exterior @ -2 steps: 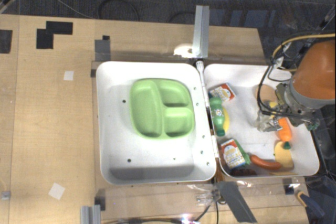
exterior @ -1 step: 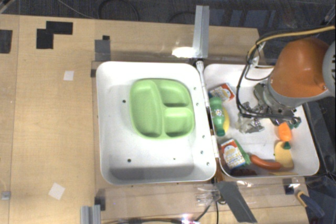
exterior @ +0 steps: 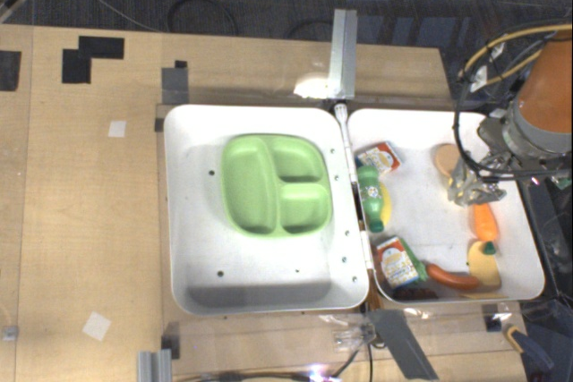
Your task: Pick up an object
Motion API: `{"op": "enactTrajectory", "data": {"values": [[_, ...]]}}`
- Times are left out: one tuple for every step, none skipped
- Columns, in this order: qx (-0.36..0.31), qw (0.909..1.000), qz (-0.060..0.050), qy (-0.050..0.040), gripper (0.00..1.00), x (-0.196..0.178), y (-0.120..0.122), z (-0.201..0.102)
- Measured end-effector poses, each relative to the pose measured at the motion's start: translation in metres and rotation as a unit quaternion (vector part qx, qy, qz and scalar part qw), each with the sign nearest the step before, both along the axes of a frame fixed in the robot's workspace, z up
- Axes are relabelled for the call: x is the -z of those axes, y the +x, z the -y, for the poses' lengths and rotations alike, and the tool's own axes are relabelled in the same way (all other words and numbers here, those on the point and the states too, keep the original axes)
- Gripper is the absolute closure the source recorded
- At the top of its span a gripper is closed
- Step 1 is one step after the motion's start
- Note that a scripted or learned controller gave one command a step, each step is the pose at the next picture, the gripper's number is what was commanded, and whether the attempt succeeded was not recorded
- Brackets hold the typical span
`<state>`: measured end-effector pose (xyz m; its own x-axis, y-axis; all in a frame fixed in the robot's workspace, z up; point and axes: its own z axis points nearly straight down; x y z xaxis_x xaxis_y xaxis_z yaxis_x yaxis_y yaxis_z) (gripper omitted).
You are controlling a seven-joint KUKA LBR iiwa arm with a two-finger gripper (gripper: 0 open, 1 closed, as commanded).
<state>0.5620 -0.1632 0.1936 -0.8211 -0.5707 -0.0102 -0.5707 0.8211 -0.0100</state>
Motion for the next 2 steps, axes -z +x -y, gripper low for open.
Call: {"op": "enactTrajectory", "data": {"values": [[-0.118, 0.993, -0.001, -0.0011, 1.0, -0.051, -0.004, 0.043], [-0.374, 0.9275, -0.004, -0.0022, 1.0, -0.015, -0.022, 0.042]]}}
